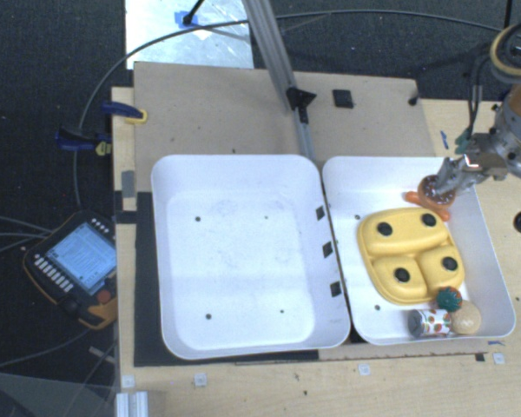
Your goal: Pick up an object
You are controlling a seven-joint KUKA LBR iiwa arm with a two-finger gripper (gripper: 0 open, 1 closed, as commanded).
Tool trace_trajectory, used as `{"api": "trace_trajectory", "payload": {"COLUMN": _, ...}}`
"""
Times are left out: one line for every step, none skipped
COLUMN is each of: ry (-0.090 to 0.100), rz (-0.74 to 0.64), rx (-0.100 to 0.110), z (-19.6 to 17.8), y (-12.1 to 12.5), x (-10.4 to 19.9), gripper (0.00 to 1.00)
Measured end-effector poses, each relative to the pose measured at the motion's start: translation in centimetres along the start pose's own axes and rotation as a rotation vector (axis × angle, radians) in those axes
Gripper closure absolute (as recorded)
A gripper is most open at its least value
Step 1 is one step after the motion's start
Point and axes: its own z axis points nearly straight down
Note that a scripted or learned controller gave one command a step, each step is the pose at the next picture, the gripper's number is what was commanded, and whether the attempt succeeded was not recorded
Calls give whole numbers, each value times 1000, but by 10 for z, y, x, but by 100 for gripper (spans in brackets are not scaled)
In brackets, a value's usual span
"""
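The right bin holds a large yellow moulded piece with black dots, lying in its middle. At the bin's front right corner lie a small patterned can, a teal ball and a beige ball. An orange piece lies at the back right, partly under the gripper. My gripper reaches down from the right onto that back corner, just over the orange piece and a brownish thing beside it.
The left bin sits next to the right one, with black clips along the shared edge. A metal pole slants over the bench's back. A pendant lies off the bench to the left.
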Motion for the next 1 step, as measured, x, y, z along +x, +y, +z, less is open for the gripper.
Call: {"api": "trace_trajectory", "payload": {"ry": 2, "rz": -3, "rx": 6, "z": 8, "y": -4, "x": 41, "gripper": 100}}
